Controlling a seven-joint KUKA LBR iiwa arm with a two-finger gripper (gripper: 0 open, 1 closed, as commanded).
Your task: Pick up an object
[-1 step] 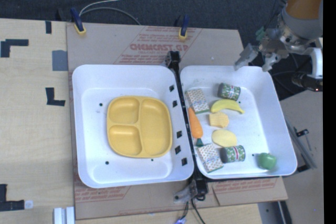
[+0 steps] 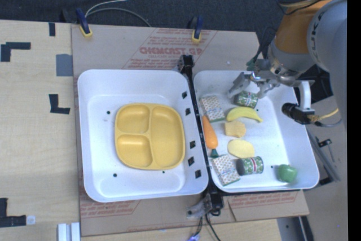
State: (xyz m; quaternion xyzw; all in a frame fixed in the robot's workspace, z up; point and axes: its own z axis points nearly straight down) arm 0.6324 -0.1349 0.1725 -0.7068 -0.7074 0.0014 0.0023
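Pincer (image 2: 249,87): low in the right bin (image 2: 293,138), at its far end; how far it is parted cannot be told. It is right over a small green can (image 2: 247,100), contact uncertain.

Around the banana (image 2: 243,115):
- green can just beyond it
- patterned packet (image 2: 213,105) to its left
- carrot (image 2: 209,132) left and nearer
- tan piece (image 2: 236,129) just nearer
- yellow oval (image 2: 241,148), second can (image 2: 250,166), second packet (image 2: 224,169) and green ball (image 2: 287,173) nearer still

Left bin (image 2: 96,138): yellow divided plate (image 2: 150,136).

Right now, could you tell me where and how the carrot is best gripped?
Grip the carrot across its thicker middle, coming straight down. It lies flat and lengthwise along the right bin's left wall, so the fingers should probably close across its width, wall clearance permitting.
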